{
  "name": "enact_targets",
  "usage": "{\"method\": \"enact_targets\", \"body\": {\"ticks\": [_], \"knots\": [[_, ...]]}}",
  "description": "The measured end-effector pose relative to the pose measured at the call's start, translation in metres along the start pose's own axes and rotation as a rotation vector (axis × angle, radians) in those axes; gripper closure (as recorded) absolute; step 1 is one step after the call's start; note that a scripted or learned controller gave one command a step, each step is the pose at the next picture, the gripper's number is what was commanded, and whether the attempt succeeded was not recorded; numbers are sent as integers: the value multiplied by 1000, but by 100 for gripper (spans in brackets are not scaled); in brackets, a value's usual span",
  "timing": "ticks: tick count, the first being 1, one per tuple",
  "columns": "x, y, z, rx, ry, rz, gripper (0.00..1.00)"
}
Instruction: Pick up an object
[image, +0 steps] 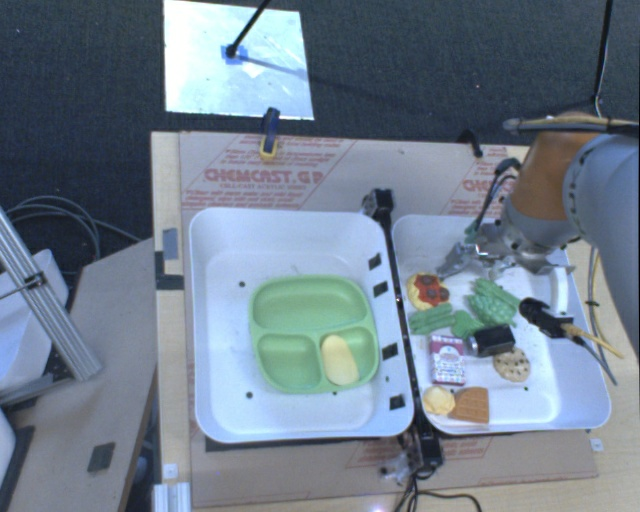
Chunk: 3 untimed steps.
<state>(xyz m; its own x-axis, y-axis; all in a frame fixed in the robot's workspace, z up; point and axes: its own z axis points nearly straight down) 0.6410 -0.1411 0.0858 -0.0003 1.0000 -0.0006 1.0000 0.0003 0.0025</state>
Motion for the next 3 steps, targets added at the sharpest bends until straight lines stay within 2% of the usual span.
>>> {"method": "enact_targets", "body": {"ticks": [1,2,3], "knots": [[-11,-14,0,-2,0,0,0],[-2,-60,-1,-3,-1,1,0],[9,-110,-259,-18,-3,-5,0]]}}
